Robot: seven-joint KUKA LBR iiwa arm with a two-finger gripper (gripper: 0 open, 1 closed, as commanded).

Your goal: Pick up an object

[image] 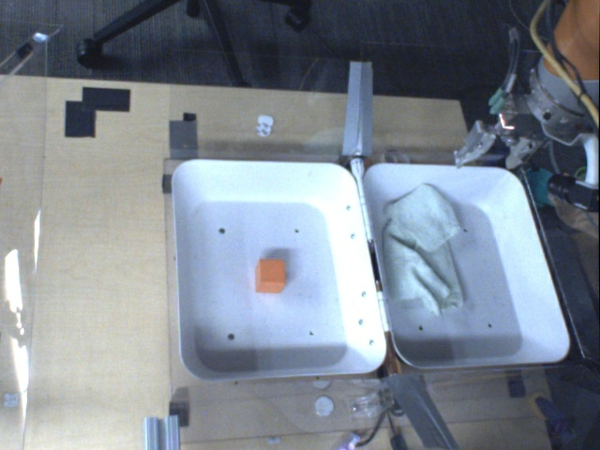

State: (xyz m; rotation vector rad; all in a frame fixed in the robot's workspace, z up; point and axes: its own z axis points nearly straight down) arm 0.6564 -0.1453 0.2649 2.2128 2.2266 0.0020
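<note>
A small orange cube (271, 276) sits near the middle of the left bin (202, 340). A crumpled pale grey-green cloth (424, 247) lies in the right bin (539, 331), spread from its back centre toward the middle. My gripper (494, 148) hangs over the back right rim of the right bin, above and to the right of the cloth and well apart from it. Its fingers stand spread open with nothing between them.
A grey metal post (357, 111) rises behind the seam between the two bins. Cables and the arm's wrist (562, 101) crowd the upper right corner. Black tape marks (94, 111) lie on the wooden bench at the back left.
</note>
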